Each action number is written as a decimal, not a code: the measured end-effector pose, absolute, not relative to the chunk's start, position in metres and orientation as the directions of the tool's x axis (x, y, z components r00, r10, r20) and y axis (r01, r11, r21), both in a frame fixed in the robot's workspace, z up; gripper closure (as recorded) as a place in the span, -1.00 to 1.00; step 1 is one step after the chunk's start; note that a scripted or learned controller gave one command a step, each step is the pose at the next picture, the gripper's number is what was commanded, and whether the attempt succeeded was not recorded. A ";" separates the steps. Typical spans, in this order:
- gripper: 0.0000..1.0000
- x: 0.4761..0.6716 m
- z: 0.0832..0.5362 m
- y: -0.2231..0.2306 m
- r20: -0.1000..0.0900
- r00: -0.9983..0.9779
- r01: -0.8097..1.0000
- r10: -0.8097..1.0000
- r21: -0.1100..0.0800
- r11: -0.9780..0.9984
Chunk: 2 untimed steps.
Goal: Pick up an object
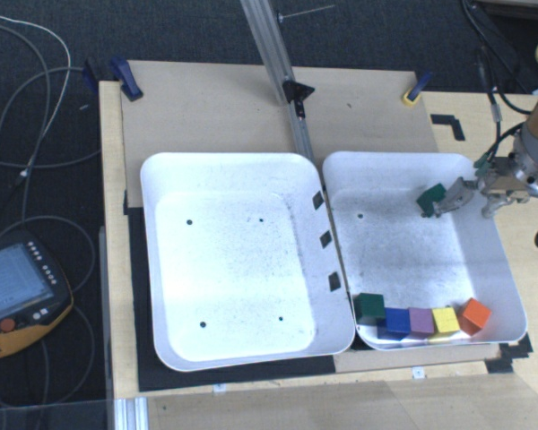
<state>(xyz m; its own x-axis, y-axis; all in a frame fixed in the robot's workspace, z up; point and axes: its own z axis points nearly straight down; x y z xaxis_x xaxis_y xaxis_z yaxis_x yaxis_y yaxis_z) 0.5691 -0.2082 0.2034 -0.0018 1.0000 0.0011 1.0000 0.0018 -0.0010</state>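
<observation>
My pincer over the right bin, fingers closed on a dark green block lifted at its tip, five more blocks well below it: green, blue, purple, yellow, orange

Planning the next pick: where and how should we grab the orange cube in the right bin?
Grip the small orange cube across its near-far faces from above. It ends the row, touching the yellow cube on the left and close to the right white bin's wall, so sideways access looks cramped.
</observation>
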 end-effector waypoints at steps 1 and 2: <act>-1.00 0.616 0.095 -0.217 0.001 -0.002 1.000 1.000 -0.004 0.002; -1.00 0.668 0.101 -0.217 -0.001 -0.003 1.000 1.000 0.005 0.004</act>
<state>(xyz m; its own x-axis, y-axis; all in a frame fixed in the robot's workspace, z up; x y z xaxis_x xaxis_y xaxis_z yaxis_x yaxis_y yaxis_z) 0.6680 -0.2170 0.1005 -0.0035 1.0000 -0.0008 1.0000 0.0035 0.0050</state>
